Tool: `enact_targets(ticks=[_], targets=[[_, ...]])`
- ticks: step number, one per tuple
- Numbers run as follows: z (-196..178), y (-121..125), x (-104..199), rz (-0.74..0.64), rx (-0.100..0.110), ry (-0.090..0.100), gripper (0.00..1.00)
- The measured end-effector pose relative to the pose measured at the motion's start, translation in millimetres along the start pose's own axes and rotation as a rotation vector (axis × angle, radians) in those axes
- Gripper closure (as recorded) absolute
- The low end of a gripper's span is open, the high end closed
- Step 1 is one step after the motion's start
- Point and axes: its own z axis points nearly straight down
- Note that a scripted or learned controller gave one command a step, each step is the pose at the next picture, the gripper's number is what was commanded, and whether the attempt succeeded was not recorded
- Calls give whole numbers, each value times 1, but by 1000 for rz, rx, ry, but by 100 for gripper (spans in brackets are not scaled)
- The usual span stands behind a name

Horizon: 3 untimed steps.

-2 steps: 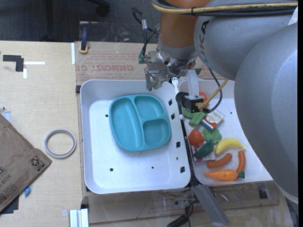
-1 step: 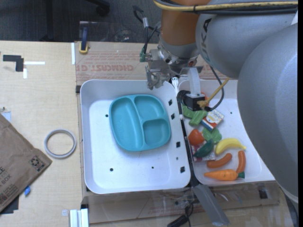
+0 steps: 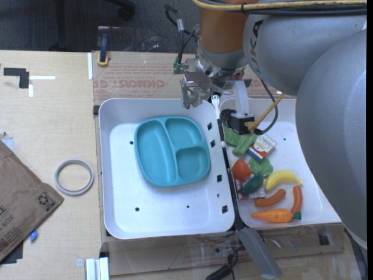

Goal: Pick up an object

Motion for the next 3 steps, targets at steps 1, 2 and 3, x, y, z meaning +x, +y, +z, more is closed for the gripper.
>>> enact_targets(ticks=[1, 2, 3], targets=[[-7, 0, -1, -1, 3, -3, 100], [-14, 1, -2, -2, 5, -6, 100], [-20, 1, -3, -3, 8, -9, 100]])
